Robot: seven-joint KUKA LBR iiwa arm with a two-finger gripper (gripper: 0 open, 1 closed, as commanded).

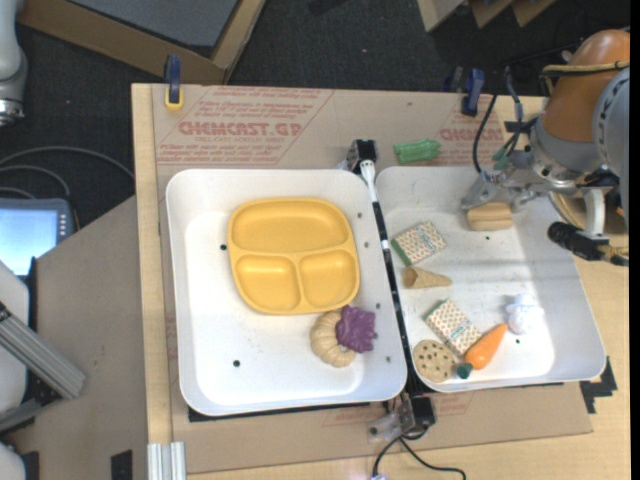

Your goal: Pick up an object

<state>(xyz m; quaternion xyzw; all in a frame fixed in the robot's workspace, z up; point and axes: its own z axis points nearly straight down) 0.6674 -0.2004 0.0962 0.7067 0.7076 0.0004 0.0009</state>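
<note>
We log this as a robotics lab: two white bins (190,268) on a paper-covered bench (250,128), clamps (174,80), loose cables (420,458), toy food.

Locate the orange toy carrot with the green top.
The orange toy carrot lies near the front of the right white bin, between a round brown cookie and a small white object.

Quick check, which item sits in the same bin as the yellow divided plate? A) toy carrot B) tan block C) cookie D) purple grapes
D: the purple grapes lie in the left bin, just below the yellow divided plate and against a tan pastry, while the carrot, cookie and tan block are all in the right bin.
</note>
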